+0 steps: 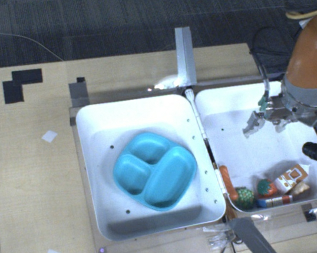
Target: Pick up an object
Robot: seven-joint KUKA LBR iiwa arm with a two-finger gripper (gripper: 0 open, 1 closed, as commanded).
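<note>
Cluttered along the near edge of the right-hand shallow white bin (227, 106) lie the pickable things: an orange carrot-shaped toy (227, 180), a green knobbly ball (245, 197), a small green-and-orange round piece (266, 187), a little printed carton (291, 177) and a red-and-blue marker (274, 200). Well apart from them, the pincer (263, 121) hangs over bare bin floor; its prongs look spread, nothing between them, though blur leaves the exact opening uncertain. Outward, the left-hand white bin (93, 127) holds a blue three-compartment plastic plate (154, 170) on the pale wooden bench (31, 190). Judging risk: the items crowd together against the wall, so a descent may clip the rim or pinch two at once.
</note>
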